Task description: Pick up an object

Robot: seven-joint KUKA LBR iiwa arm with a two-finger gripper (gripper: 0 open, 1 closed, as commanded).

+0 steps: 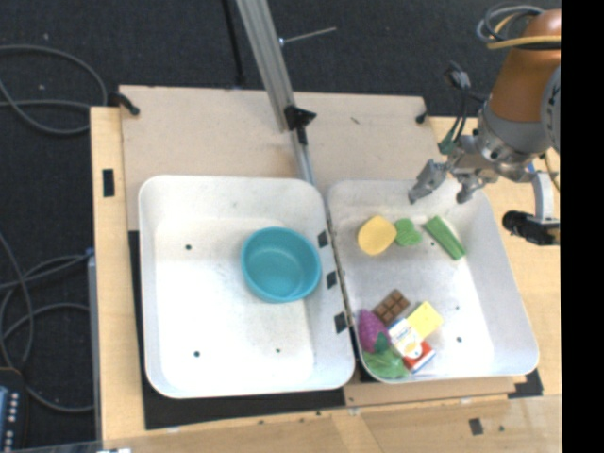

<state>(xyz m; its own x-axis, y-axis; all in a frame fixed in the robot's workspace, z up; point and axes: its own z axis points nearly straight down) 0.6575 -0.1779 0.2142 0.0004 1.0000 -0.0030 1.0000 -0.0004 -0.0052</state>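
**Open gripper above the right bin, nothing taken yet**

Camera view, looking down at a slant. Shows the gripper [444, 189] reaching in from the right, over the far edge of the right bin [510, 281], below the orange band of the arm [521, 74]. Shows its two fingers [420, 185] spread apart, with only the white bin floor between them, so no grasp to report. Probably held wide like this to leave room for closing around something on the way down.

Just in front of the gripper, near but apart from it, finds three loose pieces in a row: a yellow piece [377, 235], a small green piece [408, 232] touching it, and a long green block [444, 237] lying at a slant. Judged as the likeliest target: the long green block, being nearest under the fingers and narrow enough to fit between them.

Further toward the near corner of the same bin, finds a crowded heap: a brown chocolate bar [392, 305], a purple piece [370, 328], a yellow block [424, 318] and a red and white packet [412, 343], pressed together against the bin wall. Harder to pick from there, since little free space for the fingers.

In the left bin [151, 196], holds only a blue bowl [280, 263], upright, well apart from the gripper. Between the bins, at the far side, stands a metal pole [267, 45]
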